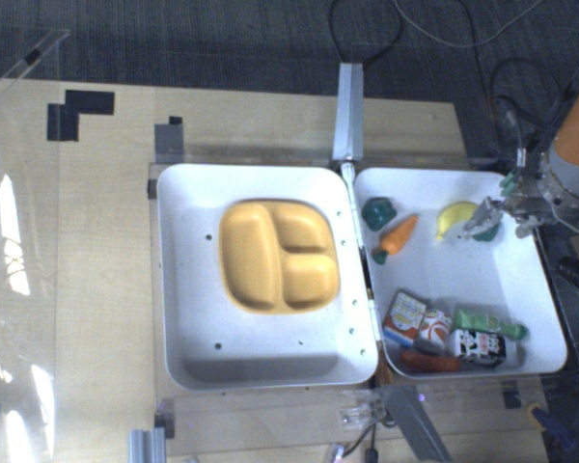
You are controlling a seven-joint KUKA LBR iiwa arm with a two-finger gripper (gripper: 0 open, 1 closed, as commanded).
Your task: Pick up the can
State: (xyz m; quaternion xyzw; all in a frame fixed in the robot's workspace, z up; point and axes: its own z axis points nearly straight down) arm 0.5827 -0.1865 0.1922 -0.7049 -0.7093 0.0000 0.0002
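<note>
The can [482, 347], black and white, lies on its side near the front edge of the right bin [521, 287], among other small items. My gripper [484, 222] hangs over the back of that bin, well behind the can and just right of a yellow fruit [454, 218]. Nothing shows in its grasp.
The left bin [188, 258] holds a yellow divided tray [278, 256]. In the right bin are a teal object [377, 211], an orange carrot [398, 234], a colourful packet [406, 314], a green item [489, 324] and a red item [428, 362] beside the can.
</note>
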